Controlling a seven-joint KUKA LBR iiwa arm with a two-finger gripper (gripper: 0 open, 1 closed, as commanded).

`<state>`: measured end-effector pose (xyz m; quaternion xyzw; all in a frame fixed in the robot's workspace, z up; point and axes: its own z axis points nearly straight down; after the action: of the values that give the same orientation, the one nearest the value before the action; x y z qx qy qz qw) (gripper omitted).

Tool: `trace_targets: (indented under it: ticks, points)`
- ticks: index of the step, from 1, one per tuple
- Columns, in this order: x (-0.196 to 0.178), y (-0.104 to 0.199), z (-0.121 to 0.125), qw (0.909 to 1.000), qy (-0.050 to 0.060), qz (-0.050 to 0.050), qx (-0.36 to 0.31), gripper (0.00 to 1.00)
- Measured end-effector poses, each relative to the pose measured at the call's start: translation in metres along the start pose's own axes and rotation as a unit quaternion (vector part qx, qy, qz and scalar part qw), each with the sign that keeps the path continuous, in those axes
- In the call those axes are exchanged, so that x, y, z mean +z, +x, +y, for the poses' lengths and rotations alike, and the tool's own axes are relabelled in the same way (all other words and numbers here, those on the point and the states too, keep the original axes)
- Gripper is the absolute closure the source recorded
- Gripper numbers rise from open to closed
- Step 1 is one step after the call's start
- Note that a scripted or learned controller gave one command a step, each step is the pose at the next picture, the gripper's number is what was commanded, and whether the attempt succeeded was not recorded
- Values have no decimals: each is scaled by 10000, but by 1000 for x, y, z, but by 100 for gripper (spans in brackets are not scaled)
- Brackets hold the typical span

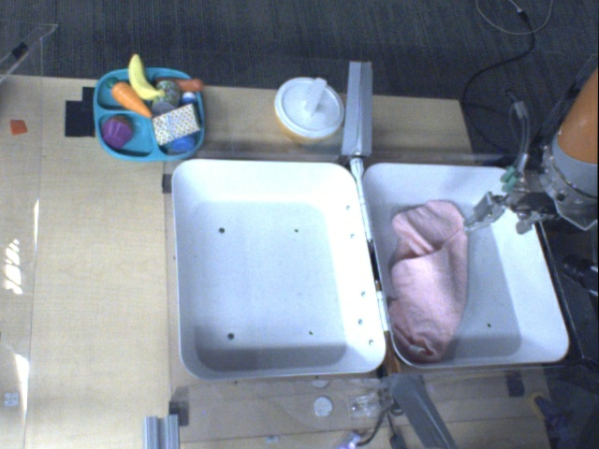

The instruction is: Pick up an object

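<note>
Pink cloth [429, 283] lies bunched along the left side of your right bin [524, 340], against the wall it shares with the left bin [271, 269]. Your gripper [489, 209] sits at the cloth's upper right edge, its fingers pointing left toward the fabric; they are close to it, but you cannot tell whether they touch it. Nothing visible sits between them. The fingers are small and blurred, so you cannot tell whether they are spread or pressed together. The arm [576, 152] is cut off at the right edge. Beyond the 2 bins stand a blue tray [108, 148] of toy food and a white lidded cup [310, 108].
</note>
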<state>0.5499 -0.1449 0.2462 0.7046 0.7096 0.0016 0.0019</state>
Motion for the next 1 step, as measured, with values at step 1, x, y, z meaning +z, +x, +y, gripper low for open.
trace_targets:
  ticks: [1]
  points:
    - [130, -19, 8, 9997, 9, 2, -241, 0]
